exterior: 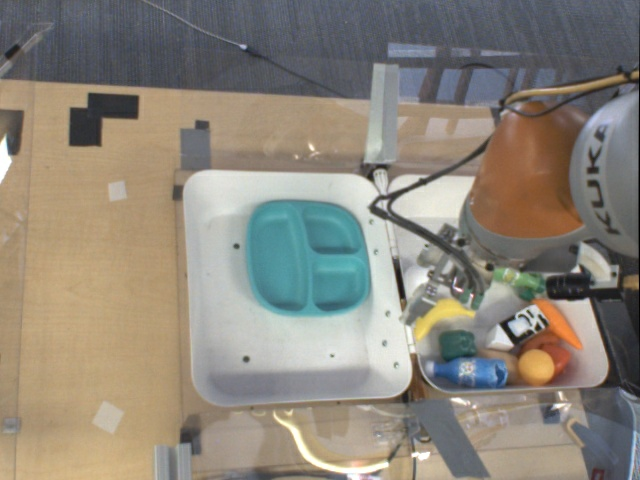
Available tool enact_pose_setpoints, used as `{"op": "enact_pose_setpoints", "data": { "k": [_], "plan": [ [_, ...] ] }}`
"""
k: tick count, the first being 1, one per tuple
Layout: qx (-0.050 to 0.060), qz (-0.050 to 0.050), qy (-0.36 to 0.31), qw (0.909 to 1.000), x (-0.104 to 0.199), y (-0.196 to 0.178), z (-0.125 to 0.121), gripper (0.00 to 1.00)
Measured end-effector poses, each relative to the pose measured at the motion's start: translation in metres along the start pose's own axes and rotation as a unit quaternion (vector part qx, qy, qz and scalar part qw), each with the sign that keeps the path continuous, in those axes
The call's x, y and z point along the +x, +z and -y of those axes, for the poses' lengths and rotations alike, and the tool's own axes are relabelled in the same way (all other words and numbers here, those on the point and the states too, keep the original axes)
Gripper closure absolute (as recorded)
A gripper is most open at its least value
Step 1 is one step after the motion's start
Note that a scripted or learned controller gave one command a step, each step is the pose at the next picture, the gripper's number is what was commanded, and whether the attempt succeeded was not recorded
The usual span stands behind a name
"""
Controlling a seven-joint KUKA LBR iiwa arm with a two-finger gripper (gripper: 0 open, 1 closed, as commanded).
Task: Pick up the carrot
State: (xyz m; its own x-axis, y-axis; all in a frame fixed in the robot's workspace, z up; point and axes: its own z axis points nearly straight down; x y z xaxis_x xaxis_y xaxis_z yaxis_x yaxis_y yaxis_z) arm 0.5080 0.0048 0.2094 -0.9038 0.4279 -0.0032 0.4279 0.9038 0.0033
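– Carrot [562, 326] is sighted in the right bin [595, 368], towards its right side. It is laid at a slant, with the green top pointed up and to the left.

– And the hand [440, 288], where is it placed?

– It is seen low over the left part of that same bin, beneath the orange-banded arm [525, 183]. Whether it is apart or together cannot be told from this angle. The carrot is found well apart from it, across the bin.

– What is crowded around the carrot?

– An orange ball [537, 367] is tucked just below it, near the front wall. A blue bottle [470, 372] is laid along the front edge, to the ball's left. A dark green lump [458, 344] is set just above the bottle, and a yellow piece [443, 318] is seen right under the hand.

– And the other side?

– The left bin [210, 268] is occupied by a teal plate [305, 258], divided into compartments and set flat near the middle. Both bins are carried side by side on the wooden tabletop [90, 298].
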Motion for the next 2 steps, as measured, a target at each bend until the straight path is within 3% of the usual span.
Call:
{"op": "enact_pose_setpoints", "data": {
  "k": [1, 2],
  "plan": [
    [-0.002, 0.004, -0.002, 1.0, -0.002, -0.012, -0.001, 1.0],
    [-0.003, 0.007, 0.073, 0.9973, -0.017, -0.142, 0.044, 1.0]
  ]
}}
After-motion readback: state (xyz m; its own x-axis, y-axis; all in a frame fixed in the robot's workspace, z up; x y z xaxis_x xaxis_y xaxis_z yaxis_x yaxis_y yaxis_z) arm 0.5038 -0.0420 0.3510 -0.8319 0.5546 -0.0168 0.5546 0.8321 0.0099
